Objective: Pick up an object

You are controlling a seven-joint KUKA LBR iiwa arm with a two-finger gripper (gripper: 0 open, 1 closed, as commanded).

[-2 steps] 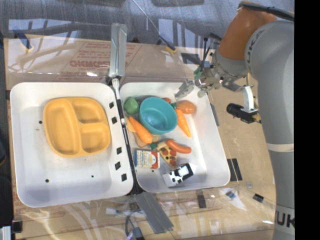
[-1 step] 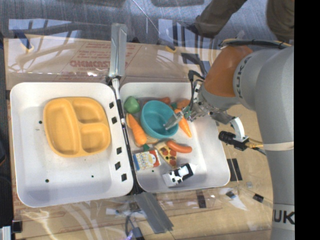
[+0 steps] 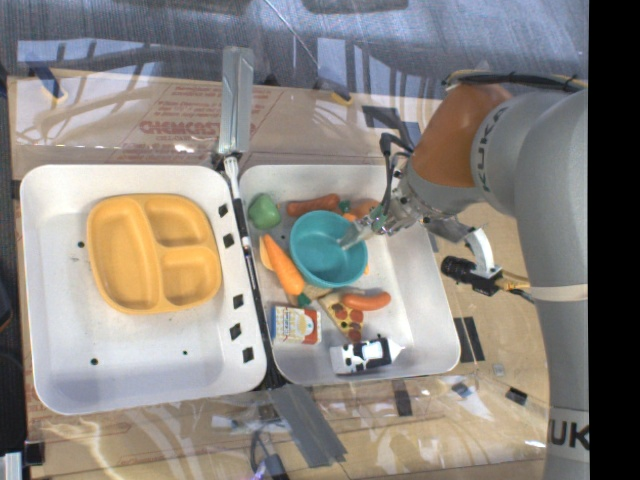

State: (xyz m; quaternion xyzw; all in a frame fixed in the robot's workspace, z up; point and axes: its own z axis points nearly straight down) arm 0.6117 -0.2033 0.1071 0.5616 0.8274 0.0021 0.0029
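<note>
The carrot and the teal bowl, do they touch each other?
Cannot tell. In the camera view the carrot lies right against the teal bowl rim, with no plain gap or contact.

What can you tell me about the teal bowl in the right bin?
The bowl is round, teal, smooth and plastic-looking, standing upright with its opening up near the middle of the right bin. Its inside looks bare. The pincer sits at its upper right rim. A carrot lies against its left side, and a sausage lies just below it.
</note>
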